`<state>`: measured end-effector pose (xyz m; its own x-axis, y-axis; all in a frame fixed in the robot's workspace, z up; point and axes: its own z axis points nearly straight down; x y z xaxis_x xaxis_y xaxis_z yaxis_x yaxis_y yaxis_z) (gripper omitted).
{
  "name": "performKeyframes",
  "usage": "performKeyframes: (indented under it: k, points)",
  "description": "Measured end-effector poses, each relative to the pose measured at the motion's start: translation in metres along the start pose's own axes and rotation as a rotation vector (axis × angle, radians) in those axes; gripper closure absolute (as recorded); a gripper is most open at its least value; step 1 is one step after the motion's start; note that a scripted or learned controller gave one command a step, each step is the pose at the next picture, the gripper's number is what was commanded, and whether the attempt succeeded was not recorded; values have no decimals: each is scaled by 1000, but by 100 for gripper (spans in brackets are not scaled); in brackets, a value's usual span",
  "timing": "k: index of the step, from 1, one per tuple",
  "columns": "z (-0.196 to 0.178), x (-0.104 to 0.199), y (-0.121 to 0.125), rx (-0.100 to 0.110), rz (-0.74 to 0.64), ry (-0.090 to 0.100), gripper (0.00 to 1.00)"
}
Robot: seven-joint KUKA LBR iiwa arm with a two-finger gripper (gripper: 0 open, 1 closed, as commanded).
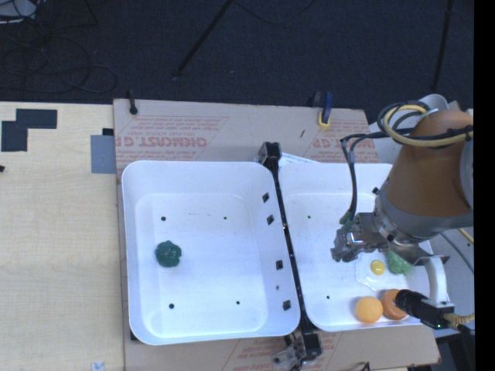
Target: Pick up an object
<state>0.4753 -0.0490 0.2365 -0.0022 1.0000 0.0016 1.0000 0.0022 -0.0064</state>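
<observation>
Two white bins sit side by side on the counter. Left bin [139, 207]: one dark green object [168, 253], lower left. Right bin [317, 199]: one small yellow piece [377, 267], one light green piece [398, 265], one orange ball [369, 309]. Tool [346, 246] hangs above the right bin; grip state cannot be told. Cardboard sheet [193, 134] underlies the bins; dark floor behind.

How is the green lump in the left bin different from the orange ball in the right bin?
The green lump is dark green and bumpy; the orange ball is bright orange and smooth. The lump lies alone in its bin, far from the hand; the ball sits near the arm, beside other small things. Both rest on white bin floors.
</observation>
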Motion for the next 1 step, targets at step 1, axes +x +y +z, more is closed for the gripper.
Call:
performKeyframes:
  k: [1]
  points:
    - [-13, 43, 1, -4, -2, 0, 100]
